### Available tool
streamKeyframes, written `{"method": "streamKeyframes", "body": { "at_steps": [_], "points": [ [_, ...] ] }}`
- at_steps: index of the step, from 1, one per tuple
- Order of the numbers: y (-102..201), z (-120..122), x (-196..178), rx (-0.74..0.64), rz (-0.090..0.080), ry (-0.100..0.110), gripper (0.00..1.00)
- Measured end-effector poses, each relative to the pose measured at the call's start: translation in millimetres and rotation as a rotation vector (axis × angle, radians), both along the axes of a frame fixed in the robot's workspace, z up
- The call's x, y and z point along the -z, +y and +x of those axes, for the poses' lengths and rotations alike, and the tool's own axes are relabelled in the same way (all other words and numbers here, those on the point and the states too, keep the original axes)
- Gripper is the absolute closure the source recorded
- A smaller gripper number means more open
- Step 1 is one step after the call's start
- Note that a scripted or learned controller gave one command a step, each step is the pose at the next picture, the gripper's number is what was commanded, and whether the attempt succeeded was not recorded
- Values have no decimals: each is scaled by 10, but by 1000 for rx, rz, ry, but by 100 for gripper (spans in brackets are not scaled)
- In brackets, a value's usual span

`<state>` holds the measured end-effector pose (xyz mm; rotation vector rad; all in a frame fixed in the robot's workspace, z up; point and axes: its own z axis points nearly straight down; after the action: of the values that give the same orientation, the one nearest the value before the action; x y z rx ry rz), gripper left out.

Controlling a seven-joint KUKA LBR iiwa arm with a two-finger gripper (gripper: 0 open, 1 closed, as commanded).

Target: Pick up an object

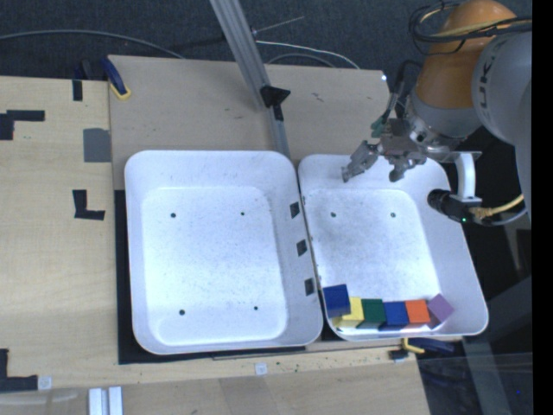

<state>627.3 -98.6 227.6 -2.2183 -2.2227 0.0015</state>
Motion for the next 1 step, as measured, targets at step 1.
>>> {"method": "streamKeyframes", "body": {
  "at_steps": [1],
  "points": [
    [1126,-52,-265,-8,3,-2,0]
  ]
}}
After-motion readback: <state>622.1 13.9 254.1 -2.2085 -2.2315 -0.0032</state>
